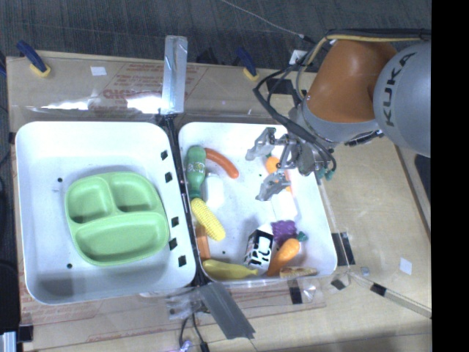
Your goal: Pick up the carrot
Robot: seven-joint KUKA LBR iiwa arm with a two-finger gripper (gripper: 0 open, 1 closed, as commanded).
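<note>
While the gripper (268,166) hangs over the right bin (242,134), its fingers are spread wide with nothing between them. Down by that bin's near right corner lies the carrot (287,251), touching a purple vegetable (285,230). Beyond them, the left bin (37,145) carries a green plate (117,218).

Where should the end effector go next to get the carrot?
Probably toward the near right corner of the right bin: the carrot lies there beside the purple toy, while the end effector hangs farther back, with nothing between its open fingers.
</note>
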